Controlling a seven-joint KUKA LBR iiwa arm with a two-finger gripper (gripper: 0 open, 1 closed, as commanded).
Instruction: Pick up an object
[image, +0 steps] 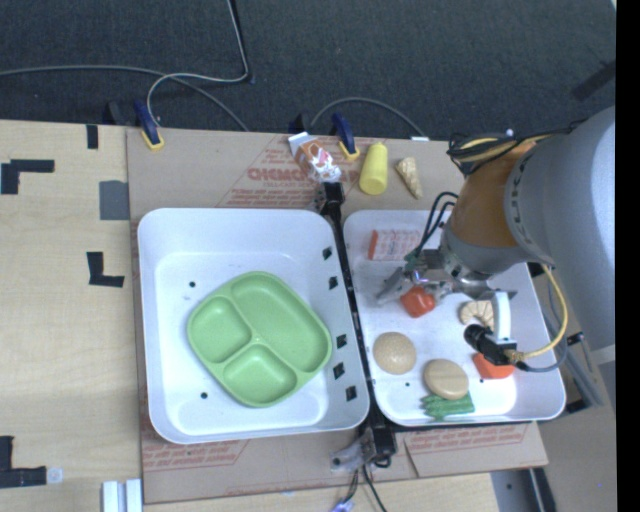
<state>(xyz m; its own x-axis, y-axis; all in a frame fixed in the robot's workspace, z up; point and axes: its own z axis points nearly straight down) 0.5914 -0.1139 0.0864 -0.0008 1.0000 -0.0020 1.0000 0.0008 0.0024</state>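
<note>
your hand (415, 290) sits low in the right bin (530, 400), over a red block (418, 300). you cannot tell its state. nothing looks lifted yet.

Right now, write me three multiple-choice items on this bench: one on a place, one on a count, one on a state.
1. Where does the green plate lie?
A. left bin
B. right bin
C. on the cardboard behind the bins

2. How many compartments does that plate have?
A. two
B. three
C. five

3. Where is the gripper?
A. high above the left bin
B. down in the right bin, beside the red piece
C. outside both bins

Key: 1 A, the plate rests on the left bin's floor. 2 B, ridges split it into three wells. 3 B, the gripper sits low among the toy food, next to the red piece.
</note>
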